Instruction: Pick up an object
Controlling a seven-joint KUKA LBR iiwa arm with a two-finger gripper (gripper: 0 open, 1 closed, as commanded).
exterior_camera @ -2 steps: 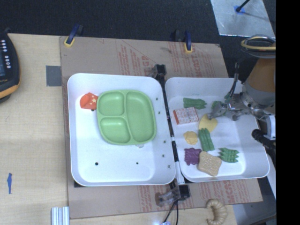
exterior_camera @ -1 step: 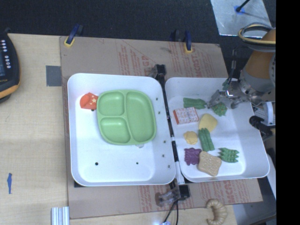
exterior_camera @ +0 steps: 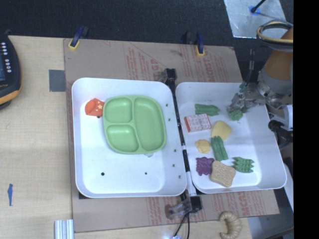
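The right bin [exterior_camera: 264, 148] holds several toy foods: a green bean pod [exterior_camera: 206, 109], a pink wafer [exterior_camera: 197, 122], a yellow piece [exterior_camera: 221, 130], a small yellow lump [exterior_camera: 203, 146], a dark green pickle [exterior_camera: 218, 148], a purple grape bunch [exterior_camera: 204, 165], a tan cracker [exterior_camera: 222, 174] and a green pepper [exterior_camera: 242, 164]. My gripper [exterior_camera: 241, 103] hangs low over the bin's far right part, right above a small green broccoli-like piece [exterior_camera: 235, 114]. Its tips seem to touch that piece.
The left bin [exterior_camera: 89, 173] carries a green three-part plate [exterior_camera: 134, 124] with a red toy [exterior_camera: 93, 107] at its left. A black and orange controller [exterior_camera: 7, 71] lies at the far left of the bench. Clamps [exterior_camera: 199, 48] hold the cardboard sheet.
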